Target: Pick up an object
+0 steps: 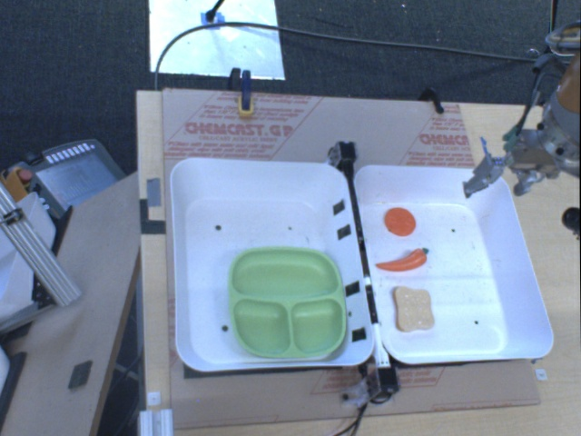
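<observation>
Toast (414,309) lies below the red pepper (402,261) and tomato slice (399,222); the claw (502,181) hangs open, empty.

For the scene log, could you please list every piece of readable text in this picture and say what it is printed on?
"CHEMCAST GP": red print, repeated on the protective sheet under both bins, clearest behind the left bin.
Finer red lines beneath that brand: too small to read.
Red print near the right bin: partly hidden, unreadable.
Grey device at left: markings too blurred to read.
</observation>
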Controlling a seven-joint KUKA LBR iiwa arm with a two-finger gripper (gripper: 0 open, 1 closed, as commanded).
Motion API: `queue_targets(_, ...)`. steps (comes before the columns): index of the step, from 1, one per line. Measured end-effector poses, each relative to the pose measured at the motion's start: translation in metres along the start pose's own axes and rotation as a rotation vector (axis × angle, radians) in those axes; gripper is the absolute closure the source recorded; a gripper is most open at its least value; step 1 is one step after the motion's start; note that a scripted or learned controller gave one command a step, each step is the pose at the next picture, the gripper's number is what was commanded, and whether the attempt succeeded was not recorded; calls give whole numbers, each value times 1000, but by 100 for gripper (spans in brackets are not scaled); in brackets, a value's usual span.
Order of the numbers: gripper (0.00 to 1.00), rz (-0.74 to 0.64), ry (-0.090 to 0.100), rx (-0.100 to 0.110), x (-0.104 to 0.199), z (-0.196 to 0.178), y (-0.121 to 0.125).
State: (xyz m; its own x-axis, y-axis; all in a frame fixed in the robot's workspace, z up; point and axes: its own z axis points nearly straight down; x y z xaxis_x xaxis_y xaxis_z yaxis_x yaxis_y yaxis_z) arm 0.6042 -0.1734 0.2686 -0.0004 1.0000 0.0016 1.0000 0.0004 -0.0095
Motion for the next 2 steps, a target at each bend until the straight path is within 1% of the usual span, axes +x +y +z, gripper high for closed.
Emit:
queue_targets(1,0,-3,-2,-11,1,-7,2)
queue_targets(2,0,-4,-1,-8,8,52,6)
